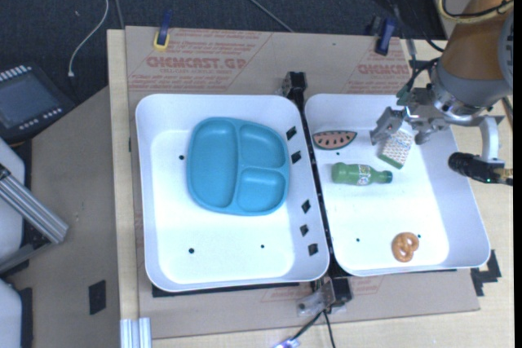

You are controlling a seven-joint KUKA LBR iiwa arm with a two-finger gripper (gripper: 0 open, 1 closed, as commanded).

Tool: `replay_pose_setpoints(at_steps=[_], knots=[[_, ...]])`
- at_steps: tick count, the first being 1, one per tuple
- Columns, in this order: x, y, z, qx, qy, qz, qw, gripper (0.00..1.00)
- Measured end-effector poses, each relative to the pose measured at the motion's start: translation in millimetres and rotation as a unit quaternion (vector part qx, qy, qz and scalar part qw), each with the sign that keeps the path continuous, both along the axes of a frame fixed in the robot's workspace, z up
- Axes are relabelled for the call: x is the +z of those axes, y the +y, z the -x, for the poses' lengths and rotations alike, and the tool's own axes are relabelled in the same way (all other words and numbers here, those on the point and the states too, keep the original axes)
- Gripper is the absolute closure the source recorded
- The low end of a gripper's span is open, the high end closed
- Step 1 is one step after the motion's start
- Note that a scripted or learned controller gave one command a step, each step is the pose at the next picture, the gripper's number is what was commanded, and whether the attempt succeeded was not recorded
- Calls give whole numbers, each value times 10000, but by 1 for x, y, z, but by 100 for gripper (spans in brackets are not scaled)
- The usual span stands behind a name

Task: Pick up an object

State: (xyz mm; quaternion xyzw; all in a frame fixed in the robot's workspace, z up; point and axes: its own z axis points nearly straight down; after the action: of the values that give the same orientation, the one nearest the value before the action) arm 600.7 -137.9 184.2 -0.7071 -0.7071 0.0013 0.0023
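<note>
White packet [396, 149] sits between the pincer [400, 134] fingers, held. You'd lift straight, clear of bottle [360, 174] and melon slice [334, 138].

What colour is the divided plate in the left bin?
The plate is light blue, plain, with no pattern. The camera view shows it well.

Smooth blue plastic tray [237, 165], white bins [163, 200]

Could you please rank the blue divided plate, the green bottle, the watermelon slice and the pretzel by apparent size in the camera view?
Largest to smallest:
1. Blue divided plate, by far.
2. Green bottle.
3. Watermelon slice, only a little smaller than the bottle, so that order is unsure.
4. Pretzel.
</note>
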Motion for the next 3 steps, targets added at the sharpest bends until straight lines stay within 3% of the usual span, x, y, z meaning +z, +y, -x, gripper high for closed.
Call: replay_pose_setpoints(at_steps=[2,3], knots=[[-98,3,-10,2,-34,18,10000,0],[-81,1,-14,-3,-93,42,9999,100]])
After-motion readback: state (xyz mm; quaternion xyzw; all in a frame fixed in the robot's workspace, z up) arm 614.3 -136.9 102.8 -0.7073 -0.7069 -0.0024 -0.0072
